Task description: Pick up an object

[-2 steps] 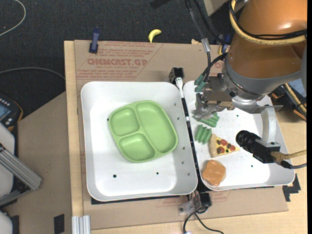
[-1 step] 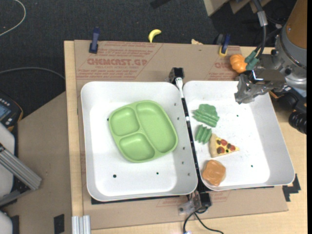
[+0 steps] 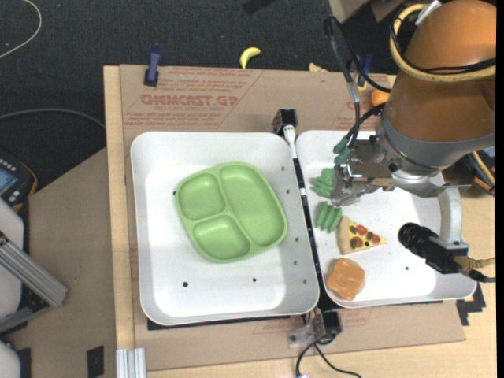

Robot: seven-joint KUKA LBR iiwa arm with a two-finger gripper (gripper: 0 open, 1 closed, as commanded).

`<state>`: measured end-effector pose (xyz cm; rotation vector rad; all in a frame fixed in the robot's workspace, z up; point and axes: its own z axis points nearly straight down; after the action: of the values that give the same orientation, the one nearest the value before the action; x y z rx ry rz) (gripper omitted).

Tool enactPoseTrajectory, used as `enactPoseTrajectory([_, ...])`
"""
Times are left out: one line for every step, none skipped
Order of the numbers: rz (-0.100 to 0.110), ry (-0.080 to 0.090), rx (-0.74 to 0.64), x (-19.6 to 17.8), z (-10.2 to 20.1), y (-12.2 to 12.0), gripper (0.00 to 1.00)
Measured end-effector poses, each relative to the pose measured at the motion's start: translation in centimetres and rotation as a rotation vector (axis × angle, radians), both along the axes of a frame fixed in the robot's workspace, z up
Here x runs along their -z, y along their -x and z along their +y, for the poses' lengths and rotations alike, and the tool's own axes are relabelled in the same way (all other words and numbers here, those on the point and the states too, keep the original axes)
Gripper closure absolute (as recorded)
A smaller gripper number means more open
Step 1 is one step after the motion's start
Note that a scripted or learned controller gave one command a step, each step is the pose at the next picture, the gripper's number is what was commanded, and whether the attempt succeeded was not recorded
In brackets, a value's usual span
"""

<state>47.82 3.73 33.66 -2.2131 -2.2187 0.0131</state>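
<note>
**A:** Start at the gripper (image 3: 342,198). What is it doing?

**B:** It hangs low over the left part of the right bin (image 3: 398,274). Seen from above, I cannot tell whether it is open or closed, or whether it has anything in its grip.

**A:** What lies nearest to it?

**B:** Two green ridged toy pieces. The upper green piece (image 3: 322,185) is just to the gripper's left. The lower green piece (image 3: 327,216) is just below it, close to the bin's left wall.

**A:** And further out?

**B:** A toy pizza slice (image 3: 361,237) lies flat, just right of the lower green piece. A round tan piece (image 3: 346,279) sits near the bin's front left corner. All four are on the bin floor.

**A:** The other bin?

**B:** The left bin (image 3: 157,250) holds a green divided plate (image 3: 230,211) near its middle, right way up.

**A:** Beyond the bins?

**B:** On the bench (image 3: 197,101) behind them are a small yellow banana (image 3: 250,55) and a blue clip (image 3: 152,65) at the edge. The arm (image 3: 441,93) comes in from the right.
</note>
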Motion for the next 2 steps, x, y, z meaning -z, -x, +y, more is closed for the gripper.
enactPoseTrajectory([-0.007, -0.001, -0.001, 0.2, 3.2, -0.1, 1.00])
enactPoseTrajectory([-0.027, -0.001, 0.007, -11.1, -1.3, -0.2, 1.00])
